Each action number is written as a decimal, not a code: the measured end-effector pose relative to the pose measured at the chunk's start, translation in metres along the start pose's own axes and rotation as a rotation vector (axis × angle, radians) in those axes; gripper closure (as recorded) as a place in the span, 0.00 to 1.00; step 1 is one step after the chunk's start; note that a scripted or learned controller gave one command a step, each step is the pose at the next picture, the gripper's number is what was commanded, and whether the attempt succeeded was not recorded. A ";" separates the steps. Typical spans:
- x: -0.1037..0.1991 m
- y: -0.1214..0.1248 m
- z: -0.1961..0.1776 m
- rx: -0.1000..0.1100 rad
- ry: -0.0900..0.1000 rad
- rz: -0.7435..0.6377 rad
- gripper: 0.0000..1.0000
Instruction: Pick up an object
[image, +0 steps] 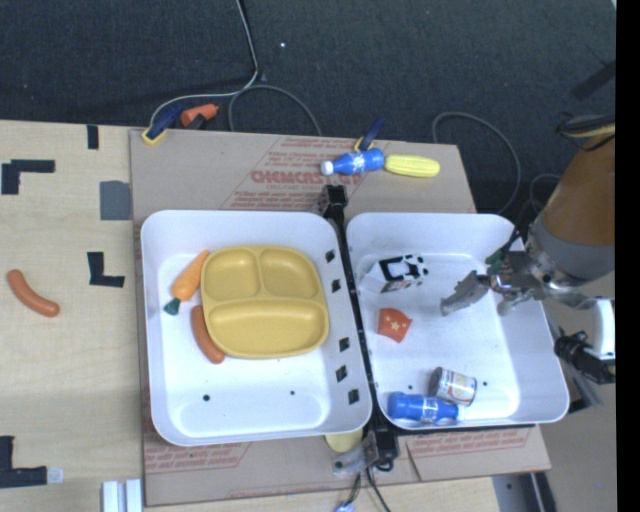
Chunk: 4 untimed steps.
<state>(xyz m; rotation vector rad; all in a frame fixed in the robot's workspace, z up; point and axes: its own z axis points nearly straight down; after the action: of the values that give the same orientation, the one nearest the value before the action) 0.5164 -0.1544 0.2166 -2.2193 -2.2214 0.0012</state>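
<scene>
Gripper (470, 293) poised low over the right bin (520, 395), fingers apparently spread and grasping nothing, likely lining up on loose items. Candidates nearby: red block (394, 324) and black-and-white toy (403, 270) to its left, small can (455, 384) and blue bottle (420, 407) nearer the front rim. Fingertip detail blurred; arm cut off at right.

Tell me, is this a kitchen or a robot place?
Probably a robot lab, not a kitchen. A robot arm reaches over two white bins clamped to cardboard, with toy food like a carrot and a yellow plate, and cables trailing behind.
</scene>
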 end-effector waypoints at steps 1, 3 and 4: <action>0.043 0.034 0.090 0.003 0.001 -0.003 0.00; 0.057 0.058 0.130 -0.009 -0.005 0.000 0.00; -0.022 0.007 0.115 0.002 -0.003 0.009 0.00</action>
<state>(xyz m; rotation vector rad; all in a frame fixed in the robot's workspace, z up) 0.5237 -0.1764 0.1018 -2.2298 -2.2124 0.0069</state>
